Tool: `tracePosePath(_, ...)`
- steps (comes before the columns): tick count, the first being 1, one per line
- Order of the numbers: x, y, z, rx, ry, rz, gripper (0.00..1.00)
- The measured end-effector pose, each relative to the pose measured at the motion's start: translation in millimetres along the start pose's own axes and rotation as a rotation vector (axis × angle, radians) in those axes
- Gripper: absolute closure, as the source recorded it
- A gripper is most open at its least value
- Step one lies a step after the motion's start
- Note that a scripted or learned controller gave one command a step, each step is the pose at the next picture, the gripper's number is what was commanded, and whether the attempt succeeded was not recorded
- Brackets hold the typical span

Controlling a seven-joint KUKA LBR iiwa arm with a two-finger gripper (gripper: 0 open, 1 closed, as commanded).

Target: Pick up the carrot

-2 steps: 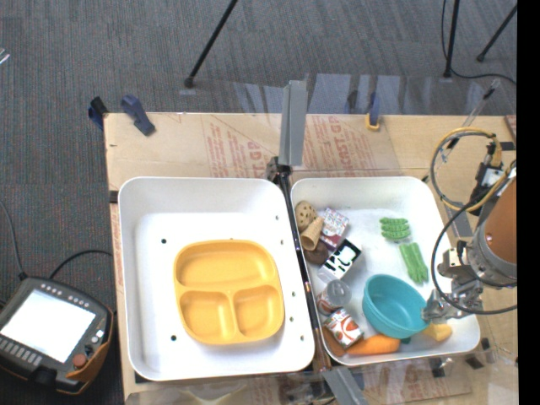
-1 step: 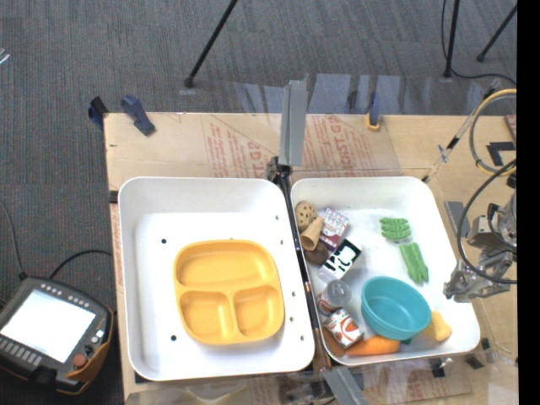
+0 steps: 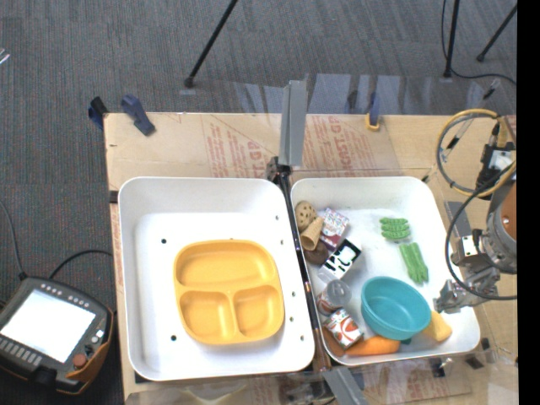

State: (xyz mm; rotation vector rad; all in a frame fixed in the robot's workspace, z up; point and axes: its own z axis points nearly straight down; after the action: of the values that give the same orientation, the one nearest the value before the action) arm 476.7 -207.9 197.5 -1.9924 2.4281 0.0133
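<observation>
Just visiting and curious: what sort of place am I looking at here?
Probably a robotics lab: a robot arm reaches over two white bins on a bench, toy food such as a carrot fills one, and stand legs rest on carpet.

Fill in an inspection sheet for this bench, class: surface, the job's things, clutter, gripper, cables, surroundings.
Surface: two white bins; left bin, right bin.
Job's things: carrot lies at the right bin's near edge, below the blue bowl.
Clutter: yellow tray in the left bin; green pea pods, cookie and small packets in the right.
Gripper: gripper at the right bin's right rim, apart from the carrot.
Cables: loops on the arm, right.
Surroundings: handheld screen on the carpet, left; stand legs behind.
</observation>
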Motion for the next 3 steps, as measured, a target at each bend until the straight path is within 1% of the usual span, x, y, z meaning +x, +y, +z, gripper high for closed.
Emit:
tracePosePath(1,-3.7,-34.8,110.6,0.003,0.0,-0.238,1.0)
tracePosePath(2,-41.0,-14.7,24.0,0.005,0.002,-0.684,1.0)
tracePosePath(3,-29.1,-99.4,-20.7,0.005,0.001,-0.836,1.0)
